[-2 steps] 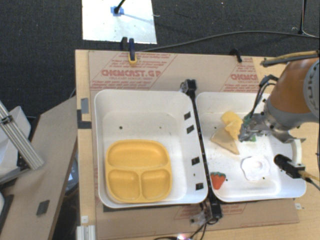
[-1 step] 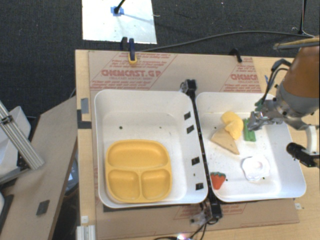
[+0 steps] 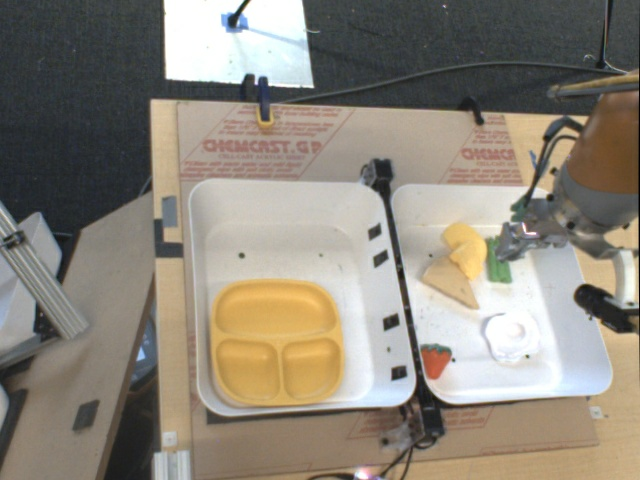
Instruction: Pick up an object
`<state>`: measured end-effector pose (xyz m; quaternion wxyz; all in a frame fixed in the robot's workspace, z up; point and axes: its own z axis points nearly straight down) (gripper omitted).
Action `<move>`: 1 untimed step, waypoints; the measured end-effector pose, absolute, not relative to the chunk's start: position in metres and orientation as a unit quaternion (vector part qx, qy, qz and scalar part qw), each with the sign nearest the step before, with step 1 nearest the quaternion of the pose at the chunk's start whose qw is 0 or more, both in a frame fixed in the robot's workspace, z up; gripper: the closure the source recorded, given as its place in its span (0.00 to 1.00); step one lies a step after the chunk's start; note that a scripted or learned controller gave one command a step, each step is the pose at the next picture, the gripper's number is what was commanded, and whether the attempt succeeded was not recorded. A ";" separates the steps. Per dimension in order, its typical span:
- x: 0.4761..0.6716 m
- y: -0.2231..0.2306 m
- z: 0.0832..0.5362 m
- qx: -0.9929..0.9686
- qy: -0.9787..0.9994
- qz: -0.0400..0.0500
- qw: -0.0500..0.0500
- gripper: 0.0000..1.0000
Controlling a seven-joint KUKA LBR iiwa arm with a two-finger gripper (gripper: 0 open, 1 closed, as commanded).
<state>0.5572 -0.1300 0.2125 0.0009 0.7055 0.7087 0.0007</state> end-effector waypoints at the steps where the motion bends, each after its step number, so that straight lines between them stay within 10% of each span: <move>1: 0.569 -0.072 0.218 0.704 0.710 0.001 0.001 1.00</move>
